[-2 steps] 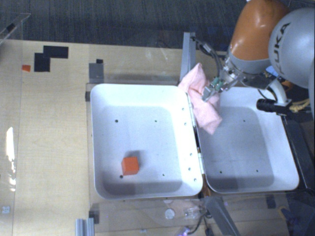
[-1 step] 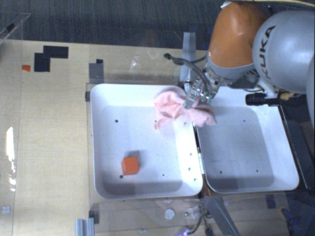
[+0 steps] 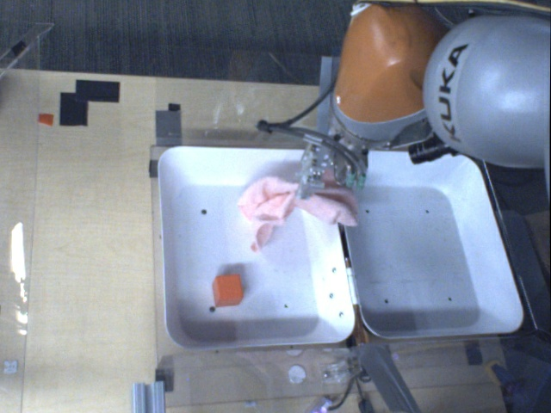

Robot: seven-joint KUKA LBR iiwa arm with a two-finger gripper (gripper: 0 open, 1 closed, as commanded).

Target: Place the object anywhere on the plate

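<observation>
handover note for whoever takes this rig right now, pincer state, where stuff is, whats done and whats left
Pincer: low over the upper right part of the left bin, at the pink cloth; the view does not show whether the cloth is gripped.
Pink cloth: crumpled in the left bin, its right end under the pincer near the divide between the bins.
Orange block: lower left bin, untouched.
Right bin: holds no object.
Done: nothing placed. No plate in sight.
Left: confirm the grasp, then place.

2 bins – 1 cloth – 1 block
</observation>
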